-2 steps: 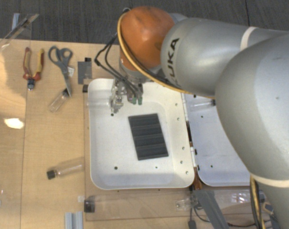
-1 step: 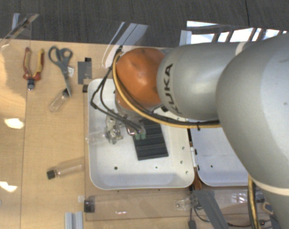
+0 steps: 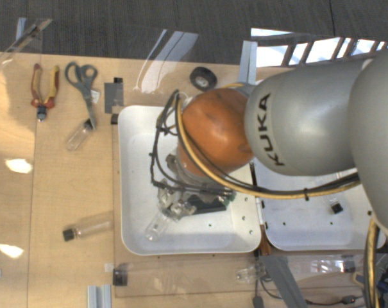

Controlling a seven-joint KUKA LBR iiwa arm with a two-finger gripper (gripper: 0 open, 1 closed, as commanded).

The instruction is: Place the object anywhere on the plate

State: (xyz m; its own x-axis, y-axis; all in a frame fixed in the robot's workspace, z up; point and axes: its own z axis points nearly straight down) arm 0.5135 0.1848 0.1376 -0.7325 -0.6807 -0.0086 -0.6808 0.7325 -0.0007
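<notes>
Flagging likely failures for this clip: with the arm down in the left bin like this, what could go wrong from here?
1. The gripper sits low over a clear tube-like item in the left bin; a slippery, rounded thing could roll or squirt away.
2. The arm's orange band hides much of the bin, so I see no plate to place on.
3. Loose cables hang near the wrist and might snag.

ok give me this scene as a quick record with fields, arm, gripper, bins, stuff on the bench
arm: grey KUKA arm with orange band, reaching in from the right over the left bin
gripper: two-finger gripper low inside the left bin, finger state unclear
bins: left shallow white bin; right shallow white bin, mostly covered by the arm
bench items: red-handled pliers, grey-handled scissors, black tape roll, clear plastic tube with black cap
</notes>
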